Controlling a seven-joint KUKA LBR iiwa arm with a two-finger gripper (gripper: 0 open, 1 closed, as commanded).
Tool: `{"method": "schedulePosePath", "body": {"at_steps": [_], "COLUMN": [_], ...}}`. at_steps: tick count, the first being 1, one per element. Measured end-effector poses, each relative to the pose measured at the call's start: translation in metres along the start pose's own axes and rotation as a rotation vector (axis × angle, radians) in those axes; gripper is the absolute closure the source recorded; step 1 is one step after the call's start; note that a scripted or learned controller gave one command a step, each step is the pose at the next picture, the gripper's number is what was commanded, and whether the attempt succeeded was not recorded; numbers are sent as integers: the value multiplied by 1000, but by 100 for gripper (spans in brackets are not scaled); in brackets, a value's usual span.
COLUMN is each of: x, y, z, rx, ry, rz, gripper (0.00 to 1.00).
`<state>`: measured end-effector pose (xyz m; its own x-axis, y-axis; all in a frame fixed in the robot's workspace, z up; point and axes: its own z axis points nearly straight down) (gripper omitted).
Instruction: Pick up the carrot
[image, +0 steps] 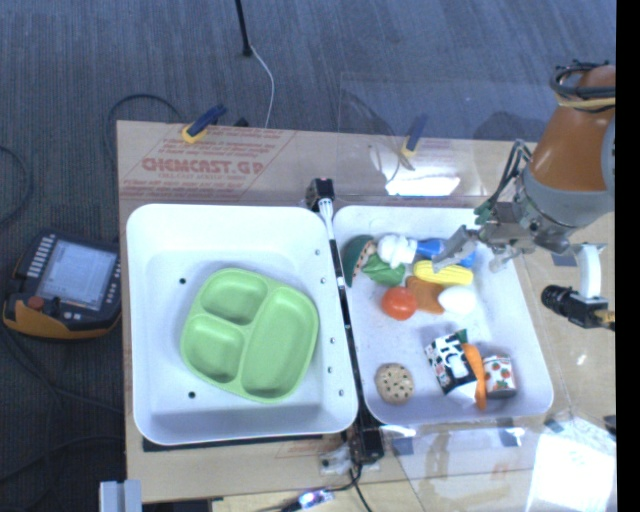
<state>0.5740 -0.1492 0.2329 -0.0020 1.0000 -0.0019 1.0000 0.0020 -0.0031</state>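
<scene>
End effector (466, 246) hovers over right bin (530, 335), state indeterminate. Carrot (479, 378) lies near the bin's front edge.

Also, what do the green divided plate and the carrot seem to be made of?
The green divided plate: probably moulded plastic, with a smooth, matte, even colour and rounded compartment walls. The carrot: likely toy plastic, uniform orange and slightly glossy; it is too small here to be sure.
</scene>
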Motion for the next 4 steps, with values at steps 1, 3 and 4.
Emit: {"method": "schedulePosePath", "body": {"at_steps": [1, 3, 4], "x": [-48, -26, -25], "y": [-61, -84, -84], "z": [65, 131, 123], "rx": [3, -18, -17], "ry": [1, -8, -6], "rz": [-300, -439, -439], "gripper": [0, 100, 100]}}
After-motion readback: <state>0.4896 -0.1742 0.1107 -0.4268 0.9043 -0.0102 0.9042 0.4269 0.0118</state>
